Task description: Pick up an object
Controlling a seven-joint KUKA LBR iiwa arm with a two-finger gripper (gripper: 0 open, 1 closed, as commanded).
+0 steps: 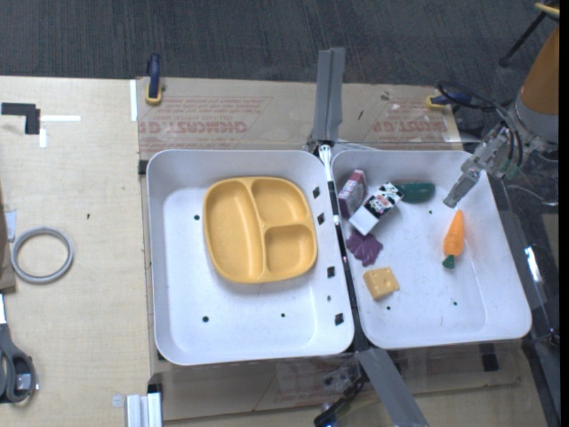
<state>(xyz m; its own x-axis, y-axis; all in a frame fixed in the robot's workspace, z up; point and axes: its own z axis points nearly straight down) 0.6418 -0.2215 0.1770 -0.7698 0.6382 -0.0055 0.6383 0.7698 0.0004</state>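
On the far left of the counter (80, 327) lies a grey ring of tape (40, 254), and below it, at the edge, the handles of scissors (16, 374). Next comes the left bin (169, 318), which holds a yellow divided plate (260, 229) with three compartments, lying flat a little above the bin's middle. The right bin (498, 318) touches the left one along a dark seam. In it, near its left wall, stands a dark red bottle (353, 189), and just beside it a small black-and-white carton (375, 207) lies tilted. Below the carton there is a purple piece (364, 248), and lower still a yellow block that looks like cheese (381, 283). A dark green object (415, 190) lies near the bin's top wall, right of the carton. Further right lies the carrot (454, 236) — orange, with its green end pointing down — well apart from the other things. My gripper (455, 194) hangs above the bin's upper right part, just above the carrot, with nothing between its fingers; how wide they stand I cannot tell. My arm reaches in from the right edge — the orange band (542, 78) shows there.
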